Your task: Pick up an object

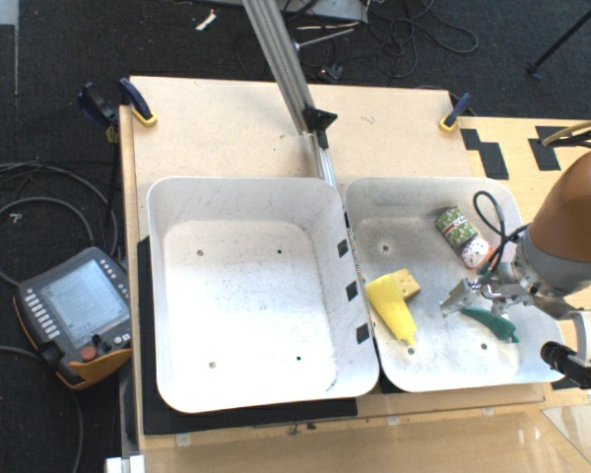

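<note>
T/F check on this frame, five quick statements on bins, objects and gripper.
1. The yellow banana lies in the right bin. True.
2. The green patterned can sits in the left bin. False: it is in the right bin, toward its far side.
3. The gripper is over the right bin. True.
4. The banana is clamped in the gripper. False: it lies apart from the gripper, nearer the divide between the bins.
5. A green object lies in the right bin near the gripper. True.
</note>
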`<action>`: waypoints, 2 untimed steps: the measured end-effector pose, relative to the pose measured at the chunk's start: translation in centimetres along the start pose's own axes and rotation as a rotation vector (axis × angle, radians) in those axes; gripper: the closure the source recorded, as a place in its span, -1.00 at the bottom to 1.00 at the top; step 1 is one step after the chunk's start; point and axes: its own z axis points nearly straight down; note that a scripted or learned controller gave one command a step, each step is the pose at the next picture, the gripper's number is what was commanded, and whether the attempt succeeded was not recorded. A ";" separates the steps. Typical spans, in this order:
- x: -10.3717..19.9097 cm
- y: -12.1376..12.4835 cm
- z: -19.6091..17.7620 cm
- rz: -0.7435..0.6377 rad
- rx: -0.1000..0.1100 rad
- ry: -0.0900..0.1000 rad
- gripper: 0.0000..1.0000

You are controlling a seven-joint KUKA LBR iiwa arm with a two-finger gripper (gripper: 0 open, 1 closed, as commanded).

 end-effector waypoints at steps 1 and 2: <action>0.0 0.1 2.7 0.000 -0.006 -0.003 -1.00; 0.0 0.2 1.6 0.000 -0.008 -0.003 1.00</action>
